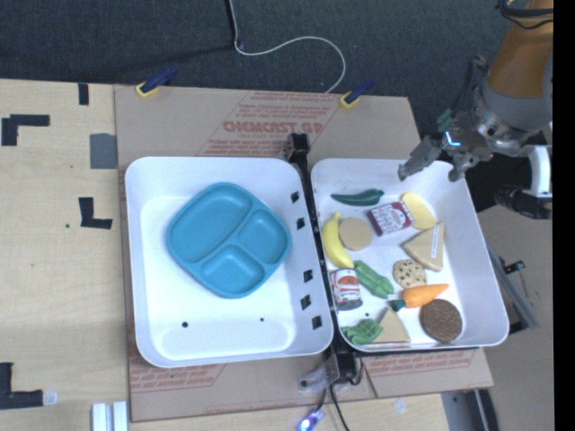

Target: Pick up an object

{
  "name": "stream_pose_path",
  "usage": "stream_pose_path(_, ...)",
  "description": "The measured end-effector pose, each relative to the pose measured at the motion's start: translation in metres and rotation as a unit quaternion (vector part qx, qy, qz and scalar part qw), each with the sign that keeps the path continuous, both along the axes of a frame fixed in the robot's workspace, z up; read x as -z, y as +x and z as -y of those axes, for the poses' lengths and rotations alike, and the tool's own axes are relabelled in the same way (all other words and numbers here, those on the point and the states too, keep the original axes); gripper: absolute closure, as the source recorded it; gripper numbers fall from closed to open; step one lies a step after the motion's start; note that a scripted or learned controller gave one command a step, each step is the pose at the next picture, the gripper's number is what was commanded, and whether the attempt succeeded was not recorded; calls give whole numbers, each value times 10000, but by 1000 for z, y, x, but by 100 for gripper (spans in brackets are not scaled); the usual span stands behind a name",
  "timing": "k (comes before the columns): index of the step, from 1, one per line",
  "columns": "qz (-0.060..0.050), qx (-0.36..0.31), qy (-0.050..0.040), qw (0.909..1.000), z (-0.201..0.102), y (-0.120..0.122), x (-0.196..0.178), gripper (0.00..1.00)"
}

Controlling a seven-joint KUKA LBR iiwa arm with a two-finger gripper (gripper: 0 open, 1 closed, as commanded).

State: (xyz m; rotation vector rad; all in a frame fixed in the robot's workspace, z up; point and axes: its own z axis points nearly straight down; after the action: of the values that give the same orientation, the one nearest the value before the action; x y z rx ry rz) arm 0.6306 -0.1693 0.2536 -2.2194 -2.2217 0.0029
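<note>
**Toy food in the right bin, tool open above its far edge**

Toy food pieces fill the right bin, and none of them is lifted. At the far side lies a dark green chili pepper, thin and curved. Just below it is a small packet with a dark red and white label, and a yellow rounded piece touches its right side. A yellow banana lies along the left wall, and a tan round cookie is beside it. Near the middle there is a pale wedge that looks like cheese or bread, a chocolate chip cookie and a green pod-shaped vegetable. A small can with a red and white label lies near the left wall. An orange carrot points to the right. At the near side are a brown round patty, a light triangular slice and a green leafy piece.

The tool hangs over the far right edge of this bin, near the yellow rounded piece. Its two dark fingers are spread apart and nothing is between them.

The left bin holds a blue divided plate with three compartments. Both bins stand on a brown cardboard sheet on the counter.
</note>
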Motion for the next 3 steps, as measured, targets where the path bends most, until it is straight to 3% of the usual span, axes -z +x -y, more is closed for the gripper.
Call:
stream_pose_path(1,-33,-15,14,10000,-49,-28,48,0)
stream_pose_path(2,-13,-10,11,10000,-92,-95,30,0)
stream_pose_path(3,-15,-25,12,10000,-144,-106,30,0)
